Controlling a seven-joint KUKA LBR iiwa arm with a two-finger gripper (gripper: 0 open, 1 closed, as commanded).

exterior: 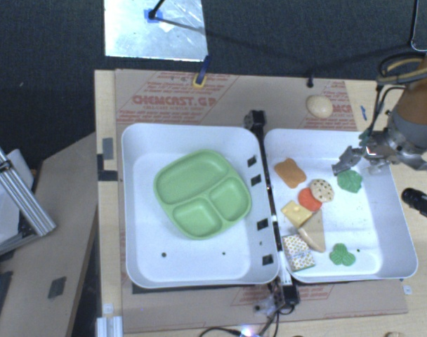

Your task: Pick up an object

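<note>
The arm (415, 121) is showing a rounded grey wrist housing with a smooth, slightly glossy shell, topped by an orange band (418, 98) that is wrapping the segment above it. Dark cables (396, 65) are looping beside that band, and a thin dark line is rising straight above them. The gripper (354, 159) is appearing as a cluster of grey metal parts with pale highlights, ending in short, dull grey fingers (345, 161) of angular shape.
</note>
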